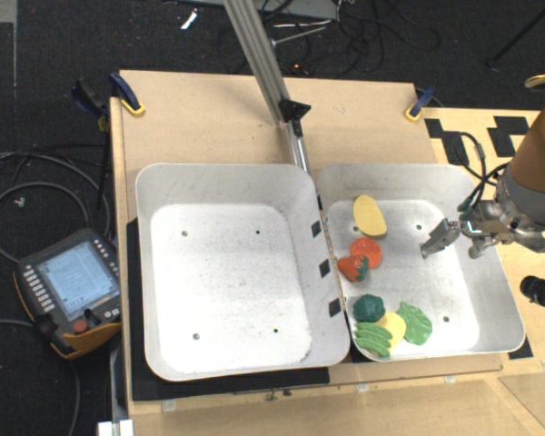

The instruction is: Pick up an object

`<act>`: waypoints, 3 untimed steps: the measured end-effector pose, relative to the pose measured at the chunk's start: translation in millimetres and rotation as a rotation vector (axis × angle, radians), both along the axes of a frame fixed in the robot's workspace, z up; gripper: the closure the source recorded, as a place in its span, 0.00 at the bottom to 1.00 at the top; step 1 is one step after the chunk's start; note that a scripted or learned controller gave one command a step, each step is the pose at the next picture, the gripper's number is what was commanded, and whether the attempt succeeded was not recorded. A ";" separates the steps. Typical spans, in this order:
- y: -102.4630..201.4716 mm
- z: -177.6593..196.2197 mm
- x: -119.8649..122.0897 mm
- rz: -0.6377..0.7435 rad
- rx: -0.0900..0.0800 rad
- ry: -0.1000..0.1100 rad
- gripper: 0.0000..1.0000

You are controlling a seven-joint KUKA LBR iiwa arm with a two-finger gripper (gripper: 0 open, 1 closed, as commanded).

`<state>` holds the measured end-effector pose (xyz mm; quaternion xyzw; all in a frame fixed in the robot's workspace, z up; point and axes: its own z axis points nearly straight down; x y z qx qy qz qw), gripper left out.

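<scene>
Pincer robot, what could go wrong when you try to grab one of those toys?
The pincer hangs over bare bin floor, apart from the toys, so closing here would likely catch nothing. The green pieces and yellow piece lie bunched at the right bin's rim, so a grab might snag two or nudge them.

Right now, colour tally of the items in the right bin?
Yellow: 2, the oval piece and a small one
Red/orange: 1, maybe two pieces touching
Green: 3
Total: 6
</scene>
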<state>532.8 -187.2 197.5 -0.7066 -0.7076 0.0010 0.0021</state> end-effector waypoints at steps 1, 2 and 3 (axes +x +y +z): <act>0.1 2.0 0.6 -0.001 -0.001 -0.003 0.00; -2.4 -61.5 2.0 -0.003 0.000 0.002 0.00; -2.0 -103.3 2.6 -0.002 -0.002 -0.005 0.00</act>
